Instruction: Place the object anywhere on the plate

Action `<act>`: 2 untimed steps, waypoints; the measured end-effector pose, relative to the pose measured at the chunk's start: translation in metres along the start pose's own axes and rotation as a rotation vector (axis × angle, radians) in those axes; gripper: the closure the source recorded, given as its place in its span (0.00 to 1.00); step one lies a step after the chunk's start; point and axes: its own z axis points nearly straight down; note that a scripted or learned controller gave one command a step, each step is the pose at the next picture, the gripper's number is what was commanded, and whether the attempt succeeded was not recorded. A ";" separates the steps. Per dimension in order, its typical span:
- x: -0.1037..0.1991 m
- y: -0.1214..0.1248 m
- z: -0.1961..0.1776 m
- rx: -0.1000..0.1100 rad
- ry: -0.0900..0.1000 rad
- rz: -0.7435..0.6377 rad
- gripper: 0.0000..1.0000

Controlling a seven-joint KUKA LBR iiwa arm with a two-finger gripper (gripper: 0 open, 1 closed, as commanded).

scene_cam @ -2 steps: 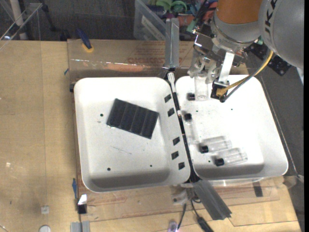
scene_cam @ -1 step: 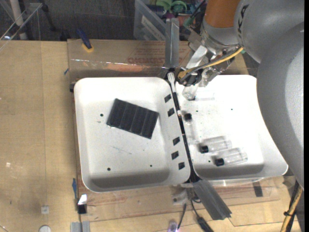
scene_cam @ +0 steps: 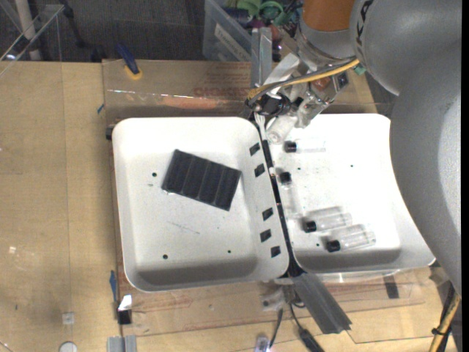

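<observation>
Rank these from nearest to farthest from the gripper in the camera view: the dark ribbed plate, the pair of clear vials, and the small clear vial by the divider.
From the gripper, at the bins' far edge by the divider:
1. Small clear vial, right bin, just below the gripper.
2. Dark ribbed plate, left bin, middle.
3. Pair of clear vials, right bin, near end.

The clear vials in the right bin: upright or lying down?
Lying down: both clear vials rest on their sides on the right bin's floor, black caps pointing left.
</observation>
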 end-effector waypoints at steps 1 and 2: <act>0.011 -0.039 -0.085 -0.001 0.002 0.291 1.00; 0.028 -0.046 -0.065 0.000 0.001 0.214 1.00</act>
